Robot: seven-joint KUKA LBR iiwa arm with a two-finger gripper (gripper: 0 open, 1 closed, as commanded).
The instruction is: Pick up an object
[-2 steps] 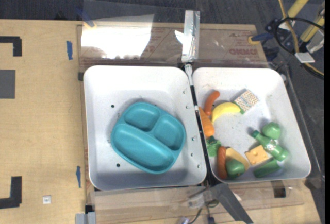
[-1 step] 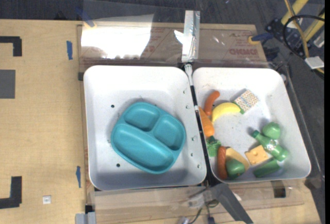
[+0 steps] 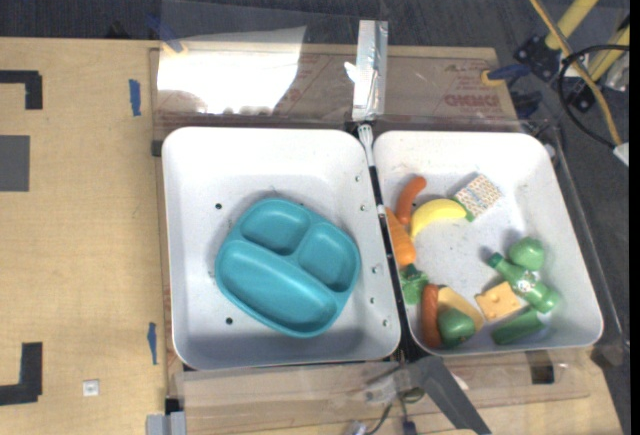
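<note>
Bright, even overhead light; strong glare on the clear sheet (image 3: 235,73) at 11 o'clock; soft focus throughout, shadows faint.

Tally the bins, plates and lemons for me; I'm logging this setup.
Bins: 2
Plate: 1
Lemon: 1
Total: 4

The arm's pose (and the hand's state) cannot be told.
</note>
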